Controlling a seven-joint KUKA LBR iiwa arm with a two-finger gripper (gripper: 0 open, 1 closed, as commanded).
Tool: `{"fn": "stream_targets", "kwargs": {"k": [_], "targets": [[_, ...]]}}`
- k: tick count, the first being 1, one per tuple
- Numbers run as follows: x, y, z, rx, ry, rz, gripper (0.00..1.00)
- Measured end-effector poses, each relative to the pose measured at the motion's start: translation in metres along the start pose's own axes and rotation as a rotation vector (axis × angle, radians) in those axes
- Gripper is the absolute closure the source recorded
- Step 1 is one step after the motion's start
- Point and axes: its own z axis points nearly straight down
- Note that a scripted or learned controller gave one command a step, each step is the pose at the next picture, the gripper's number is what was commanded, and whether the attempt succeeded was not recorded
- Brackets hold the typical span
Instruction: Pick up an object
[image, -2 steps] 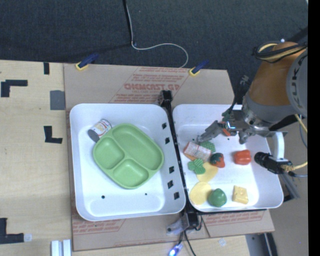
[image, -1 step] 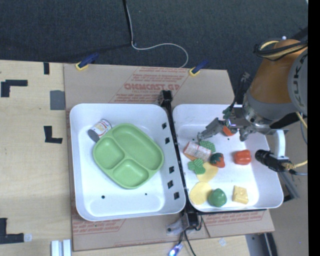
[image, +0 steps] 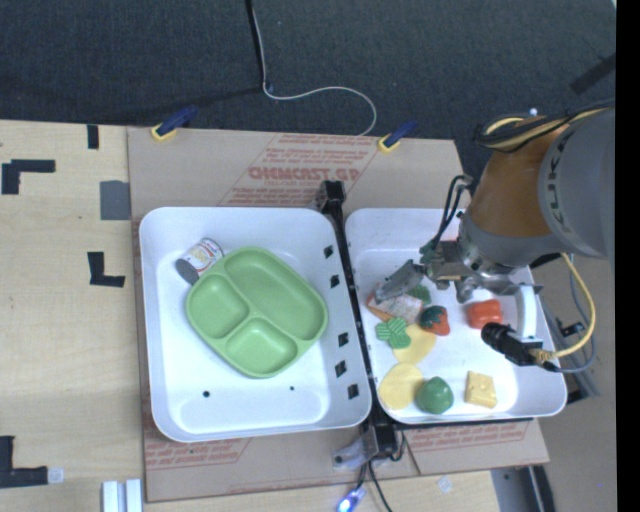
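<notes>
We see the gripper (image: 400, 283) low in the right bin (image: 540, 405), fingers seemingly parted around a greyish object (image: 398, 300) right beneath it, likely placed to grasp, the small toy foods (image: 432, 320) clustered just beside.

Two white bins: left bin (image: 160, 330) and right bin (image: 545, 400). Pale green divided plate (image: 257, 310). Small can (image: 198, 258) with a grey end and a white, red-marked label. Red tomato-like piece (image: 485, 312); dark green round piece (image: 435, 396); yellow round piece (image: 400, 385); yellow wedge with holes (image: 481, 389). Arm (image: 545, 190) grey with an orange band. Tabletop (image: 60, 330) light wood with black marks; brown cardboard sheet (image: 300, 170) printed in red; blue-and-yellow clips (image: 172, 122).
</notes>
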Motion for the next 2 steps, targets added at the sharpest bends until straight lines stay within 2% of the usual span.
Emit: {"fn": "stream_targets", "kwargs": {"k": [1, 2], "targets": [[0.001, -0.001, 0.062, -0.007, -0.005, 0.002, 0.00], [-0.005, -0.001, 0.079, -0.012, -0.011, 0.006, 0.00]]}}
